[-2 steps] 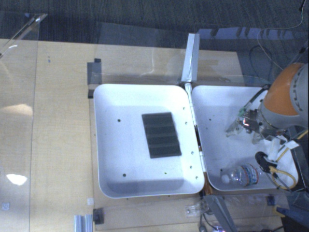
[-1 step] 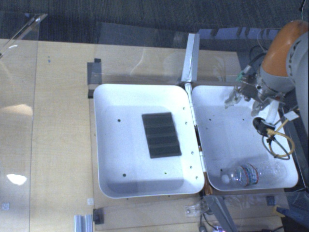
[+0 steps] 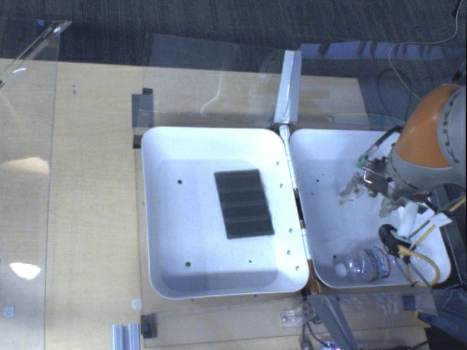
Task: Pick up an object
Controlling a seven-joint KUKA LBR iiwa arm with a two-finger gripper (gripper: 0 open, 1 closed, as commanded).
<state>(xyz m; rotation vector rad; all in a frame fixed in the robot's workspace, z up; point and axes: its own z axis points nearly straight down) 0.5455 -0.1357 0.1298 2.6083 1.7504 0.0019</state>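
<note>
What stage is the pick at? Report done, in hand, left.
Done: the arm has reached in over the right bin, with the gripper above its floor. In hand: nothing shows between the fingers. Left: the whole pick. The clear plastic bottle lies on its side at the right bin's near edge, and the dark ridged block lies flat in the left bin, apart from the gripper.
</note>
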